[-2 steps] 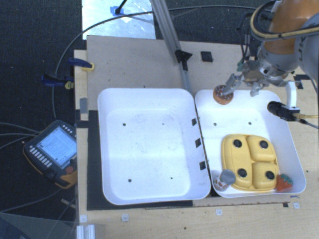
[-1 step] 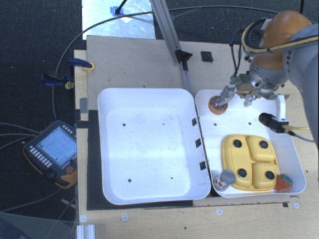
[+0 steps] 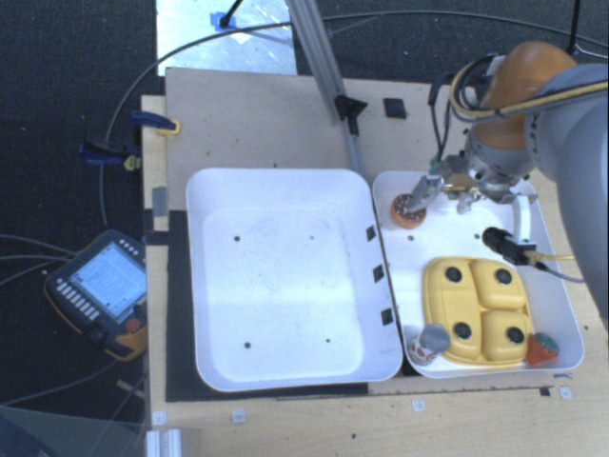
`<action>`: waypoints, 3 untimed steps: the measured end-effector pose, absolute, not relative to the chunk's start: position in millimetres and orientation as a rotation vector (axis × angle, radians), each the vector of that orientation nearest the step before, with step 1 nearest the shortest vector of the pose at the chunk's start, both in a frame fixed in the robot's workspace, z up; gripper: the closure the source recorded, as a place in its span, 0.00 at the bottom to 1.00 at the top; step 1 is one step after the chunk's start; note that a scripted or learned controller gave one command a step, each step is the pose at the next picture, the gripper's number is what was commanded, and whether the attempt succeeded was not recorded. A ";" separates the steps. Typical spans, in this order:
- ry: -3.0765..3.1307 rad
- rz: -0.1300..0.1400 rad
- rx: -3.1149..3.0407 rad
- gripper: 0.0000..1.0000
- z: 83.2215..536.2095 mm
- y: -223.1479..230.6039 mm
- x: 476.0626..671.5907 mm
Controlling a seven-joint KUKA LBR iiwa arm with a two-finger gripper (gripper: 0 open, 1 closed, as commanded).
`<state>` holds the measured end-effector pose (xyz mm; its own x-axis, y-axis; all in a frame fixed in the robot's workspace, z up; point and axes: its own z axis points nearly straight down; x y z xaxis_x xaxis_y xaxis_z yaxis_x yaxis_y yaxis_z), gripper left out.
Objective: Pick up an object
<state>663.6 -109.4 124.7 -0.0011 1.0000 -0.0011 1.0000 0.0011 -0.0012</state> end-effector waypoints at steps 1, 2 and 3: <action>-2.227 -0.004 -2.224 0.00 98.0 -110.4 665.4; -2.228 -0.005 -2.222 1.00 107.4 -109.6 665.9; -2.226 -0.007 -2.225 1.00 154.5 -116.2 665.6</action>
